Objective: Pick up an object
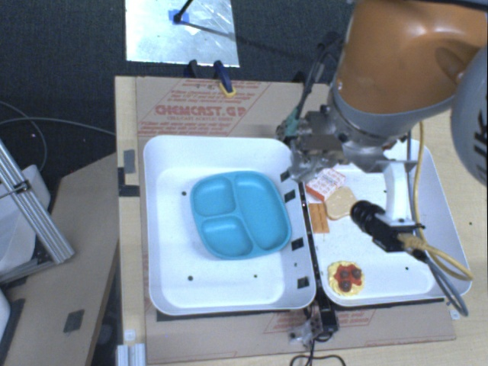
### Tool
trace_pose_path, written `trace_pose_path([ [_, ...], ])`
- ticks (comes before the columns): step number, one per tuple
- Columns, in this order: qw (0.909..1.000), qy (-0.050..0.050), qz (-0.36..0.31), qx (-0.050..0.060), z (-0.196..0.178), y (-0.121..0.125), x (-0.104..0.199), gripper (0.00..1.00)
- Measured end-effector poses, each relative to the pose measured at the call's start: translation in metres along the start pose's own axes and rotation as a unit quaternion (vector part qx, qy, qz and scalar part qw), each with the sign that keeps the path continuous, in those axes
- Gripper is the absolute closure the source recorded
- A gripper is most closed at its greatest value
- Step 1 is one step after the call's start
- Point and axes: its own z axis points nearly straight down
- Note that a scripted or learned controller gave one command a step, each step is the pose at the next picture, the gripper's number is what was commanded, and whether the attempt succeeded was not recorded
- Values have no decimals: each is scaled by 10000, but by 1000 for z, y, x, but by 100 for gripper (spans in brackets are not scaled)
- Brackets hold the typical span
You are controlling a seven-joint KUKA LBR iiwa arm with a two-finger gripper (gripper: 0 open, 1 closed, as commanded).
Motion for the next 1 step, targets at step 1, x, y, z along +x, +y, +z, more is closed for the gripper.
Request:
trace_pose_path([
  [1, 10000, 0, -24, -7, -10, 1, 0, 100],
])
